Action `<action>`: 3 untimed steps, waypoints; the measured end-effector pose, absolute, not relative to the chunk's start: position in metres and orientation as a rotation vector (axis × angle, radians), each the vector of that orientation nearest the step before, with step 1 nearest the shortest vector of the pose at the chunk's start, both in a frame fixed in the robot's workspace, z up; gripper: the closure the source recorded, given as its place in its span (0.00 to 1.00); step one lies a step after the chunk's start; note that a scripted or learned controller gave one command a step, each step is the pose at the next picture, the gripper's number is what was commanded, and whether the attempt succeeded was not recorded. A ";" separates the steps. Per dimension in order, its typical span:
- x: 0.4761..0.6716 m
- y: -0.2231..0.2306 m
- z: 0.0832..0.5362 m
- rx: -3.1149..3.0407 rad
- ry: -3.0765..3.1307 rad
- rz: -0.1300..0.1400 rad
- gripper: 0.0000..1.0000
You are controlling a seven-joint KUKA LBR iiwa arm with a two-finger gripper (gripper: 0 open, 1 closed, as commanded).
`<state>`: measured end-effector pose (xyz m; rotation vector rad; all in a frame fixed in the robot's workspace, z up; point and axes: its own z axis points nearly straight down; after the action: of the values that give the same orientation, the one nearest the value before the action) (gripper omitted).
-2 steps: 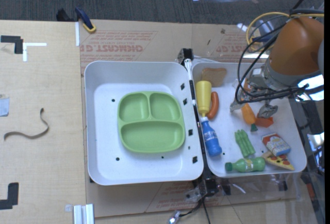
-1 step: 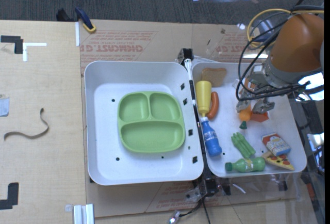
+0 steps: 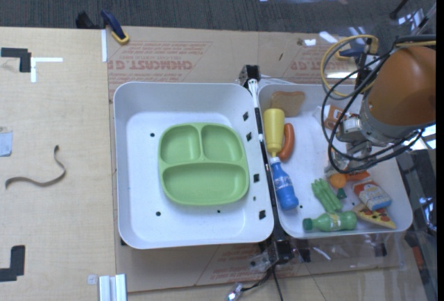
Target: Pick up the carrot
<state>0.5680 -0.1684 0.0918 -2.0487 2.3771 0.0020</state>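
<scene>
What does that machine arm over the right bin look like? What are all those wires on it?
The arm is a rounded, bulky shape with a broad orange band above a grey metal wrist section. Black cables loop loosely around it, and a yellow cable curls near its top. Its lower end sits over the right bin, too hidden by cables to describe.

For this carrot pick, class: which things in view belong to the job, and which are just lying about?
Belongs to the job:
carrot
gripper
right bin

Just lying about:
green divided plate
mustard bottle
hot dog
blue bottle
green bottle
pizza slice
toast
</scene>
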 end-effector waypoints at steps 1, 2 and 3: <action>0.554 -0.094 0.141 -2.020 2.399 0.003 1.00; 0.554 -0.094 0.141 -2.020 2.400 0.003 0.00; 0.556 -0.093 0.150 -2.019 2.395 0.003 1.00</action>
<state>0.5558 -0.0925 0.1497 -2.0186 2.3955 0.0029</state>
